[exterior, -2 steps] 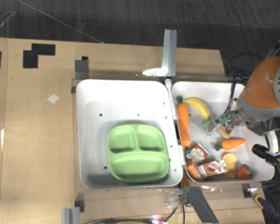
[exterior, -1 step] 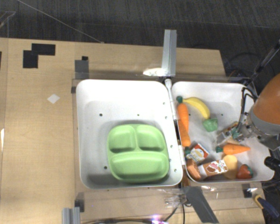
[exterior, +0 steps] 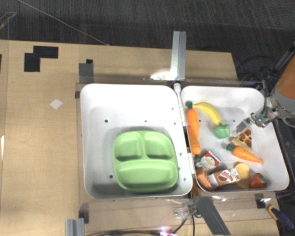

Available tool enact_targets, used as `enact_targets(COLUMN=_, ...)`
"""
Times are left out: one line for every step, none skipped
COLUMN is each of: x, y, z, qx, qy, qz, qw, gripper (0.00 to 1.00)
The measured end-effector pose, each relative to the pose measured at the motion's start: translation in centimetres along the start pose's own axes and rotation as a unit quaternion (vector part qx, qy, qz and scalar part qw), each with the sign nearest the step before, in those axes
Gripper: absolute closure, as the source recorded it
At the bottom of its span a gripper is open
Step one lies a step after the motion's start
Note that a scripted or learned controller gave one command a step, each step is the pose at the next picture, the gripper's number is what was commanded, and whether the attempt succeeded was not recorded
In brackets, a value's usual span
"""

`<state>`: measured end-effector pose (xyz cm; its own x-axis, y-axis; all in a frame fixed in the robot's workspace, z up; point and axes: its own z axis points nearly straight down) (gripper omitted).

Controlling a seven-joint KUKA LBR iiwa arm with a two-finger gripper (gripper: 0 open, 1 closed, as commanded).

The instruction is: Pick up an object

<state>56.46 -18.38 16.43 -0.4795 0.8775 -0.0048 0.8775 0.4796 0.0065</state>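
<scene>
- Camera view: two shallow white bins sit side by side on the wooden bench; the left bin (exterior: 96, 132) holds a green sectioned plate (exterior: 145, 160) lying flat toward its front.
- The right bin (exterior: 236, 95) holds the toy food: a long carrot (exterior: 192, 130) lies along its left wall, a yellow banana (exterior: 209, 112) curves just beside the carrot's top, and a small green piece (exterior: 221, 131) sits below the banana's lower end.
- A pizza slice (exterior: 244, 139) lies right of centre, with a shorter carrot (exterior: 247, 154) just below it.
- Along the front wall are a small packet (exterior: 208, 160), a brown bottle (exterior: 225, 177), a yellowish round piece (exterior: 242, 170) and a strawberry (exterior: 258, 180), crowded close together.
- The gripper (exterior: 247, 124) reaches in from the right edge and hangs just above the pizza slice; whether it is apart or together is too small to tell, and nothing is seen gripped in it.
</scene>
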Motion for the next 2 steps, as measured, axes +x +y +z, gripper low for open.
enact_targets(x=-0.5, y=-3.2, z=6.5, qx=-0.003, qy=-0.004, qz=0.0, qw=1.0, gripper=0.0)
enact_targets(x=1.4, y=-6.5, z=6.7, qx=-0.006, qy=-0.004, qz=-0.065, qw=0.9979, gripper=0.0)
